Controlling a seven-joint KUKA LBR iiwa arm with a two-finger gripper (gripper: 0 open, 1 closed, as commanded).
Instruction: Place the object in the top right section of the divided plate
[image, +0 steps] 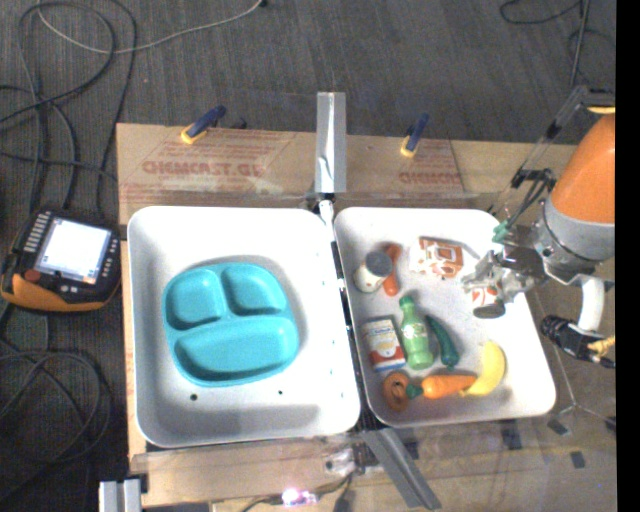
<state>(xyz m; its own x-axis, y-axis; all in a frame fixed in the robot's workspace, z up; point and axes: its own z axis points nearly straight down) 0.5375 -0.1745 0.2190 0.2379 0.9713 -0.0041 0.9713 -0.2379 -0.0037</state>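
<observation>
A teal divided plate (233, 322) lies in the left bin (150, 400); its top right section (256, 288) holds nothing. My gripper (488, 288) hangs over the right side of the right bin (535, 400), close to that bin's right wall. A small red and white item (482, 295) sits right at the gripper's tip; whether it is held is hidden by the wrist. The gripper is far to the right of the plate.
The right bin also holds a white and orange packet (440, 257), a small grey can (377, 266), a green bottle (415, 332), a dark green vegetable (443, 340), a blue-labelled box (383, 342), a banana (490, 368) and a carrot (447, 384).
</observation>
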